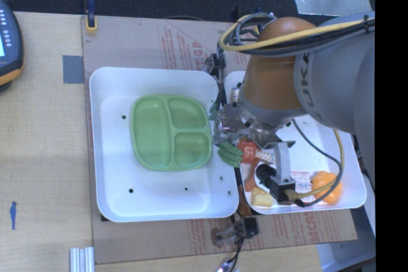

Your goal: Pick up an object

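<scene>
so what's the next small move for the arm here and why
Probably a short, slow drop straight down into the right bin. The arm's wrist sits over that bin's left end, where small items cluster, among them a green piece and an orange one. The left bin has just a green plate.

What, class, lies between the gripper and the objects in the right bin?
Nothing visible: the gripper is already down among the clutter at the right bin's left edge, beside a green and orange toy. The arm hides much there.
</scene>
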Tool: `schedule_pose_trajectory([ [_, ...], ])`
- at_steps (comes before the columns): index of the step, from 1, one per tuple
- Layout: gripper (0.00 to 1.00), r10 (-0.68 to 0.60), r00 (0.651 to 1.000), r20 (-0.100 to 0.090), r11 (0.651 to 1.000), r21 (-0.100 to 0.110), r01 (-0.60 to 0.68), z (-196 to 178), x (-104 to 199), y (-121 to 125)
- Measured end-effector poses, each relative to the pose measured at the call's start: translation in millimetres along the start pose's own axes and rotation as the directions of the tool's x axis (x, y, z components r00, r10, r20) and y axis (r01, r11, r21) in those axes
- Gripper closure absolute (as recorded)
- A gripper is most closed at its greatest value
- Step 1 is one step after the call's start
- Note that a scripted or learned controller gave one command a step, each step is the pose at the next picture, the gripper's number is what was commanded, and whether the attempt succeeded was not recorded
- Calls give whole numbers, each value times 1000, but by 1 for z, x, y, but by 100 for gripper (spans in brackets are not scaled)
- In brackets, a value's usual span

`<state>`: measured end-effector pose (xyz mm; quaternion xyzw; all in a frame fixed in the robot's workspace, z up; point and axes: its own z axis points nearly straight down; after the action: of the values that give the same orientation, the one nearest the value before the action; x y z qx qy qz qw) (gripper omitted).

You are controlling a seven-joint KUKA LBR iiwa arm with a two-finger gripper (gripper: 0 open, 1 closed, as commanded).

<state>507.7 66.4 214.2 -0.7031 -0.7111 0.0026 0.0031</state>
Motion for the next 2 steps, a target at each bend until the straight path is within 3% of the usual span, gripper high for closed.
schedule_pose_trajectory([
  [1, 100, 11, 1000, 1, 1000, -2, -11, -3, -51, 2],
  [2, 100, 10, 1000, -1, 1000, 0, -10, -24, -68, -30],
])
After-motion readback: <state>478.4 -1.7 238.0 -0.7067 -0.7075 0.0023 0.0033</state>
